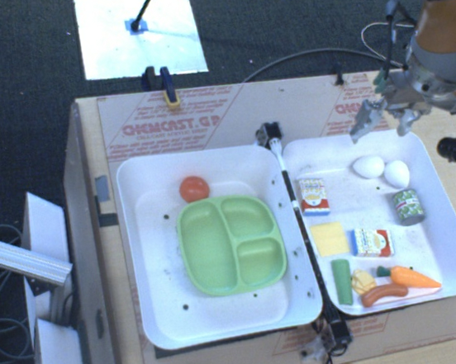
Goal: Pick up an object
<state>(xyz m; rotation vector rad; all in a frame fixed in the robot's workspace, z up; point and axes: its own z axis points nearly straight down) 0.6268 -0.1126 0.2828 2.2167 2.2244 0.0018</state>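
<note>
The gripper point(385, 119) hangs above the far edge of the right bin point(449, 214), its two grey fingers spread apart with nothing between them. The arm point(444, 19), grey with an orange band, rises from it toward the far right corner.

Just nearer than the gripper, inside the right bin, two white eggs point(381, 171) lie side by side, touching or almost so. Nearer again on the right sits a small can point(409, 206) with a green label. To the left, by the dividing wall, a small red and white carton point(313, 194) lies flat, with a yellow cheese slice point(330, 239) below it and a second small carton point(372, 242) to its right. At the near edge lie a green stick point(343, 280), a piece of corn point(362, 282), a sausage point(383, 293) and a carrot point(413, 277).

In the left bin point(150, 254) a green divided plate point(230, 245) rests, with a red tomato point(194, 188) just beyond its far left corner.
</note>
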